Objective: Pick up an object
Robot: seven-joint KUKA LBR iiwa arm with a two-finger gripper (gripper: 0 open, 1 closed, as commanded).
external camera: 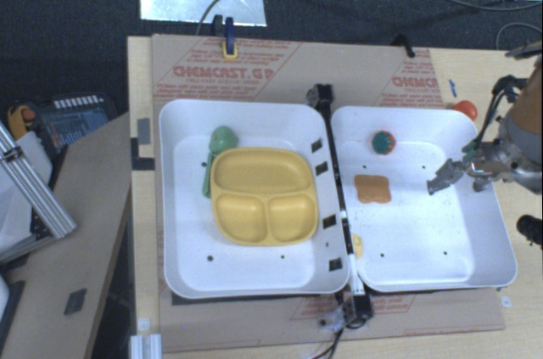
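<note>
In the camera view, the gripper [447, 176] hung over the right bin [475, 264], toward that bin's right side, with the arm [517, 154] reaching in from the right. Whether it was open or closed could not be made out at this size, and nothing could be seen held in it.

The nearest thing to pick was the flat orange piece [372, 188], lying on the bin floor to the gripper's left in view and a little lower, near but clearly apart from it. It looked roughly square, with no marked long axis. A small round ball [383, 142], green and orange, sat farther up the same bin. The yellow tray [263, 196] and a green spoon [219, 147] lay in the left bin [182, 179], well away.
</note>
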